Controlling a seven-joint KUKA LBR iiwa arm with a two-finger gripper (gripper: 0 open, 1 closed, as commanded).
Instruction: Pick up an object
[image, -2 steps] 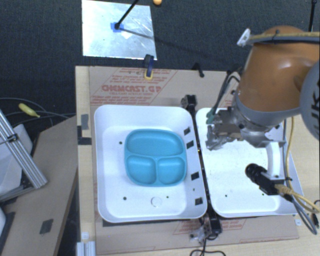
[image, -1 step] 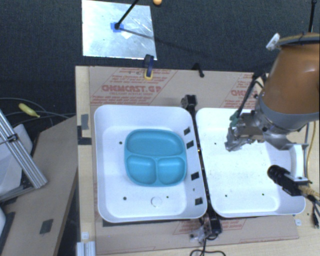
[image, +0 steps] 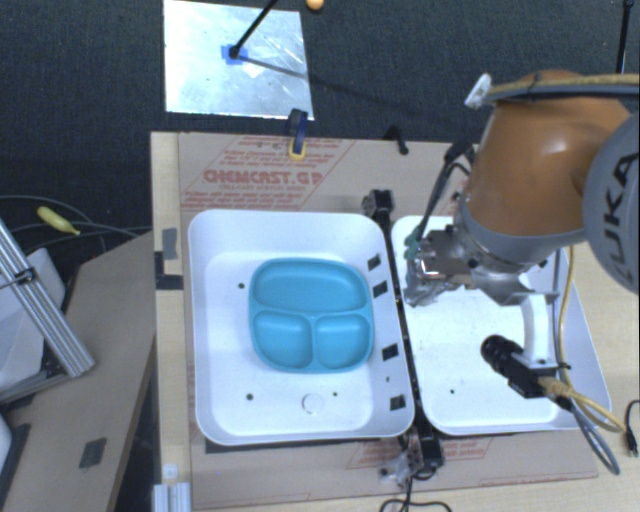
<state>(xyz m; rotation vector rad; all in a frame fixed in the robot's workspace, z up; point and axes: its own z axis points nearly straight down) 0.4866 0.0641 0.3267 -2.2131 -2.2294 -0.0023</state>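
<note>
1. We see the desk (image: 250, 165), a cardboard-covered surface, bearing two shallow white bins set side by side and touching along their inner walls.
2. The left bin (image: 215, 300) holds a blue divided plate (image: 310, 312), lying flat near the bin's middle, with one broad compartment toward the desk's far edge and two smaller ones toward its near edge.
3. The blue divided plate is the one loose object we can make out; it lies well apart from the hand.
4. The arm (image: 545, 160), grey with a wide orange band, reaches in over the right bin (image: 460, 400) from the desk's right edge.
5. The hand (image: 428, 270) hangs over the right bin's far left corner, just beside the shared wall between the bins.
6. The arm's bulk covers much of the hand, and what shows is small and dark, so we cannot tell whether it is released or clenched; nothing appears to sit in it, though the view is poor there.
7. A black cylindrical fitting (image: 512, 366) with yellow cables (image: 585, 405) sits over the right bin toward the desk's near right corner.
</note>
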